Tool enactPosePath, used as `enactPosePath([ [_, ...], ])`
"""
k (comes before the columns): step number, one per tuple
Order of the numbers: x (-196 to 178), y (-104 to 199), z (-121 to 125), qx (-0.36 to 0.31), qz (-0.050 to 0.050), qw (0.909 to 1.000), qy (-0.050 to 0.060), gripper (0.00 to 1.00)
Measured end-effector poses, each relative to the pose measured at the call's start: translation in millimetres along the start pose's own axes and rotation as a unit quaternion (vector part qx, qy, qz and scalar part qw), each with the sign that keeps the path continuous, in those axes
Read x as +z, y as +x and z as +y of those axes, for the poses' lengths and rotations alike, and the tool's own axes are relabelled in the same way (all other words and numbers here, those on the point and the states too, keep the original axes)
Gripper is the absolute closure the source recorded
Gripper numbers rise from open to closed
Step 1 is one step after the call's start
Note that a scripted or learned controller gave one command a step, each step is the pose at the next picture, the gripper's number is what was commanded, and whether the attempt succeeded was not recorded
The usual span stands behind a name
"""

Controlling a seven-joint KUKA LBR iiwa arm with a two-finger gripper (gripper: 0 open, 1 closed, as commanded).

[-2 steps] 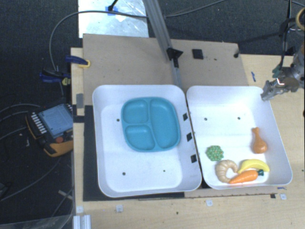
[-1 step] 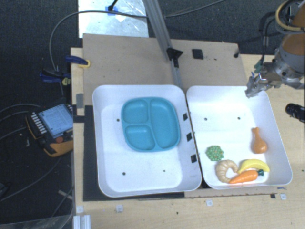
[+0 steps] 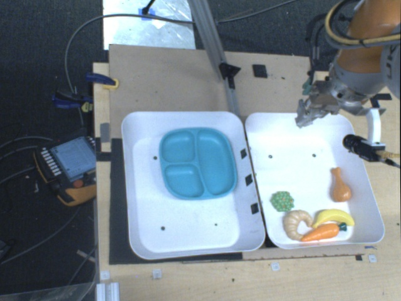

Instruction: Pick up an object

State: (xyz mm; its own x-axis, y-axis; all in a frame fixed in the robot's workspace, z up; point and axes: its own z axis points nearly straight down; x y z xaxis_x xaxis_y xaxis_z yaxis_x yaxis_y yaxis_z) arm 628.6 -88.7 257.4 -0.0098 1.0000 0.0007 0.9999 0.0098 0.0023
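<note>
We see the pincer (image 3: 305,119) hanging over the upper edge of the right bin (image 3: 282,168), and we cannot tell how it is set. The toy foods, a chicken leg (image 3: 339,185), banana (image 3: 333,217), carrot (image 3: 321,232), croissant (image 3: 296,222) and green cluster (image 3: 282,200), crowd the frame's lower right. We judge that such tight packing risks a glancing, failed grasp.
</note>
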Motion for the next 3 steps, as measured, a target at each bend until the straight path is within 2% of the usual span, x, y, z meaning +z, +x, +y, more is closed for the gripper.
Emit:
enactPosePath([
  [1, 13, 51, 2, 0.001, -0.001, 1.0000, 0.000, 1.00],
  [2, 29, 105, 15, 0.000, 0.000, 1.0000, 0.000, 1.00],
  [3, 20, 159, 26, 0.001, 0.000, 1.0000, -0.001, 1.00],
])
